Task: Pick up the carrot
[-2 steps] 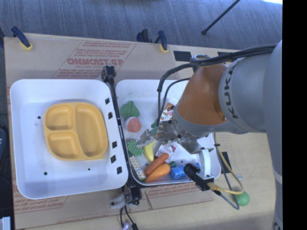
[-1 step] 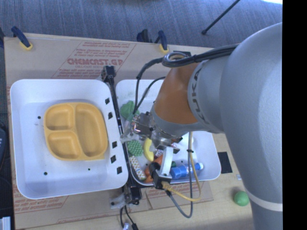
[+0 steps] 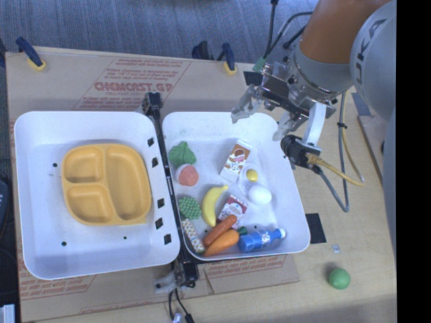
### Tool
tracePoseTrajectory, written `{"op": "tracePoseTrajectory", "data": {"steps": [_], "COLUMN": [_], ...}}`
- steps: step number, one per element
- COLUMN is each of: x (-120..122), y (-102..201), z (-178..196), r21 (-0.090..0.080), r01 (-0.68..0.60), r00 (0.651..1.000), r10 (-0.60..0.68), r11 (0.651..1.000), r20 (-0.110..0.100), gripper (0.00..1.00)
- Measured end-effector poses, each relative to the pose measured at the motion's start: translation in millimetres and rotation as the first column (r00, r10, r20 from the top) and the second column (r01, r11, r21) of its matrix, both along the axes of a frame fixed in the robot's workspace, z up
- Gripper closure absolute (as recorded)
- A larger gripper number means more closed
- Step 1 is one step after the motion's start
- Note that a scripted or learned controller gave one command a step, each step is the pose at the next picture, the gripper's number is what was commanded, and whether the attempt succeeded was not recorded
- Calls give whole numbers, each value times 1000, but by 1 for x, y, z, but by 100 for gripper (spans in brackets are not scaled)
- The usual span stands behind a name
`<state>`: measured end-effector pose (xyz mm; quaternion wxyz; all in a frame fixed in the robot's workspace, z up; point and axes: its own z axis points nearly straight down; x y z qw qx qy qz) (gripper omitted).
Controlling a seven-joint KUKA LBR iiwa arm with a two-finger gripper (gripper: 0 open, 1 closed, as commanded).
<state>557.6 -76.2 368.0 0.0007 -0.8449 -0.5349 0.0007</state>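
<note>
The carrot (image 3: 223, 242) lies at the near edge of the right bin (image 3: 293, 200), orange, with a second orange piece (image 3: 219, 229) touching it on the far side. A blue bottle (image 3: 261, 239) rests against its right end. My gripper (image 3: 259, 122) hangs over the far right corner of the same bin, well away from the carrot. Its two fingers stand spread, open, with nothing between them.
Crowding the right bin are a banana (image 3: 213, 204), egg (image 3: 260, 195), small carton (image 3: 236, 161), broccoli (image 3: 182, 154), a pink round fruit (image 3: 188, 175) and a bumpy green fruit (image 3: 189, 207). A yellow divided plate (image 3: 106, 182) sits in the left bin (image 3: 34, 133). A green ball (image 3: 339, 278) lies on the bench.
</note>
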Motion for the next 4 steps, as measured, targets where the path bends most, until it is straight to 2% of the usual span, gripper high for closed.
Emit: {"op": "tracePoseTrajectory", "data": {"steps": [1,2,3,4], "x": [-16,-15,-82,-82], "y": [42,42,46,89], "z": [-178,-177,-177,-177], "r21": [2,1,2,6], "r01": [-148,-147,-220,-840], "r00": [989,989,975,543], "r10": [148,147,220,840], "r11": [989,989,975,543], "r20": [-5,-4,-4,-2], "gripper": [0,0,0,0]}}
